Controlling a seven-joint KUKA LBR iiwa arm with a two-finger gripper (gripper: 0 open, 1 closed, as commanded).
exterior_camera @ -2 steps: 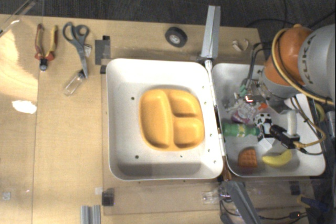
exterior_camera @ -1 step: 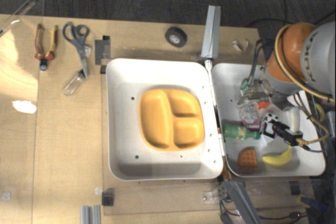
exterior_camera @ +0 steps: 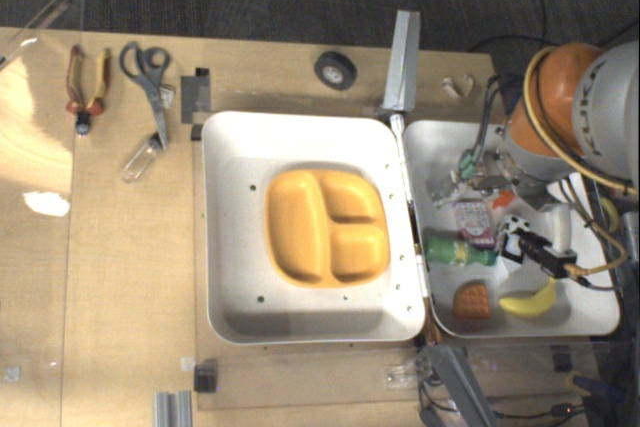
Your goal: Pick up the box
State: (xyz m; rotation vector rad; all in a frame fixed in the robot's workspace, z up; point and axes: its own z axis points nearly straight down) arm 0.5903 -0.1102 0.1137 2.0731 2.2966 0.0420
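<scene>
In the right bin (exterior_camera: 600, 325), the box (exterior_camera: 470, 215) lies just at 6 o'clock of the gripper (exterior_camera: 478, 177); whether it grips, I cannot tell; box print illegible.

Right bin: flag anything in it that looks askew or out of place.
The green bottle lies on its side in the right bin, by the wall toward the left bin; nothing looks spilled or broken.
</scene>
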